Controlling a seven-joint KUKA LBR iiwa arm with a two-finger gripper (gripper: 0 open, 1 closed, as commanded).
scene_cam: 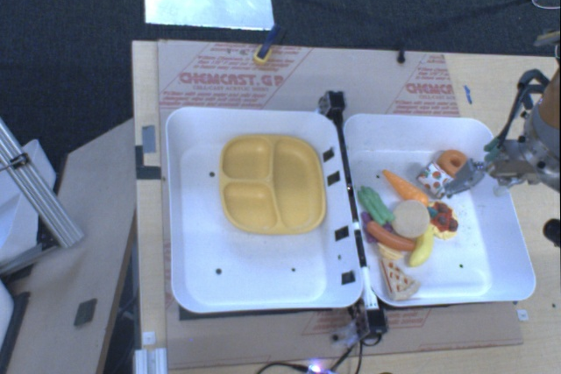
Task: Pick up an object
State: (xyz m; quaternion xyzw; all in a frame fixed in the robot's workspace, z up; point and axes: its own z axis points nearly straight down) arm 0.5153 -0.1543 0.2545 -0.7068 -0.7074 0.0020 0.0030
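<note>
- Camera view: the grey metal gripper [463, 179] reaches in from three o'clock, low over the right white bin [491, 276]; I cannot tell what it holds.
- The small white spotted box [433, 178] and orange donut ring [452, 161] sit right beside it, likely its target.
- The yellow divided plastic plate [270, 185] waits in the left white bin [193, 276].

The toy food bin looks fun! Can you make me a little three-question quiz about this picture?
1. True or false: the yellow tray sits in the same bin as the toy food.
2. Which lies nearest the gripper? A) pizza slice B) donut C) banana
3. Fill in: the carrot lies in the ____ bin of the camera view.

Key: 1 false, the tray has the left bin to itself; 2 B; 3 right.
</note>
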